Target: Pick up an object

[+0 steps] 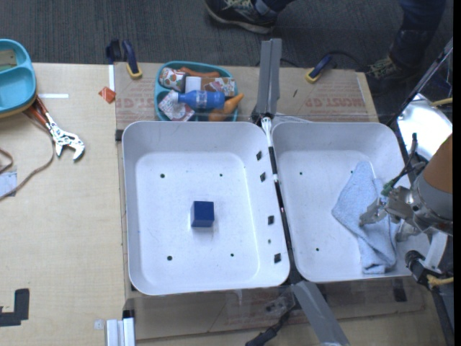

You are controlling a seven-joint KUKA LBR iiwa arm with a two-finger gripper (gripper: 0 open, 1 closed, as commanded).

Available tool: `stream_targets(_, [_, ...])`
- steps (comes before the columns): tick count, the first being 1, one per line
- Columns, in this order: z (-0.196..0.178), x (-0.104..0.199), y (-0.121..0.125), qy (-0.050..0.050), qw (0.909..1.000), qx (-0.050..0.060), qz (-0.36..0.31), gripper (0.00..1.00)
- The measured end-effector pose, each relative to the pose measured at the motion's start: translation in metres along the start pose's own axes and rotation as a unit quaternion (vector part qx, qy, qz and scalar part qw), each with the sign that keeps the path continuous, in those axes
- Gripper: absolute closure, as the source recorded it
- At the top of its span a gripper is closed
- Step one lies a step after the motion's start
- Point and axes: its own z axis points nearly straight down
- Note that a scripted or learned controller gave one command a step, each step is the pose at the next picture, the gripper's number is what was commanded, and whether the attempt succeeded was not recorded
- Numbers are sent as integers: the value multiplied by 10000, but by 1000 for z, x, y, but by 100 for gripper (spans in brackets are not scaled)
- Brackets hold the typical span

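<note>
A small blue cube [203, 214] rests near the middle of the left bin [144, 150]. A crumpled pale blue cloth [364, 215] lies on the right side of the right bin [317, 143]. My gripper [383, 215] hangs low over the cloth's right part, with the arm coming in from the right edge. Its metal fingers [373, 213] touch or nearly touch the cloth. I cannot tell whether any fabric sits between them.
Behind the bins a teal bowl [196, 92] holds several small items. On the bench at left lie a wrench [63, 140], a teal tray [14, 74] and a cord. Clamps [128, 58] sit at the bench's back edge. A person's feet stand beyond it.
</note>
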Motion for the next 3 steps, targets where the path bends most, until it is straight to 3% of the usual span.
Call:
stream_targets(1, [11,17,35,5,9978,54,666,0])
stream_targets(2, [11,26,31,-67,9999,-4,120,0])
stream_targets(3, [11,35,69,-7,9971,39,758,0])
